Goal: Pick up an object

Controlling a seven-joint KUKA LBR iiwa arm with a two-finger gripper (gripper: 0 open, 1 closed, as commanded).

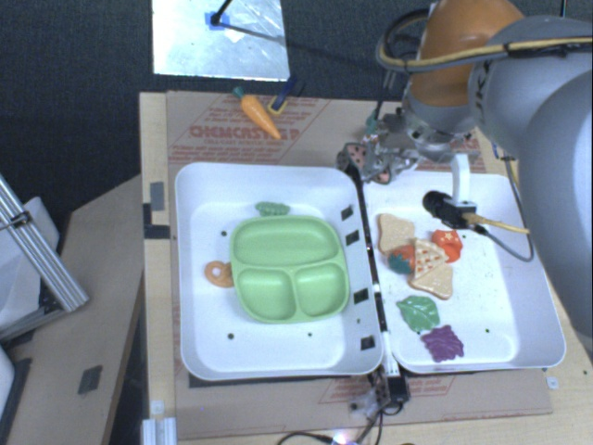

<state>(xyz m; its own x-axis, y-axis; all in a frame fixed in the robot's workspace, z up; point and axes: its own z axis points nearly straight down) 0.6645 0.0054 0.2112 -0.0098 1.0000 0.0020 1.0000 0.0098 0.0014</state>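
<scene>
Currently, the tool (378, 162) is seen at the far edge of the right bin (500, 315), close to the divider between the two bins. Whether it is open or closed cannot be told, and nothing is seen held in it.

Toy foods are clustered in the right bin, near the divider. A bread slice (397, 232) lies flat and nearest the tool, but apart from it. A tomato (447, 244), a pizza slice (431, 267) and a small teal piece (400, 262) are packed just beside the bread. The wedge's long axis runs roughly from far to near; which way its tip points cannot be told. A green leaf (419, 313) and purple grapes (443, 343) lie nearer the front.

A green divided plate (283, 272) is set in the left bin (199, 213), with an orange ring (220, 273) touching its left side.

A carrot (259, 117) lies on the counter beyond the left bin, its long axis slanted from upper left to lower right in the camera view.
</scene>
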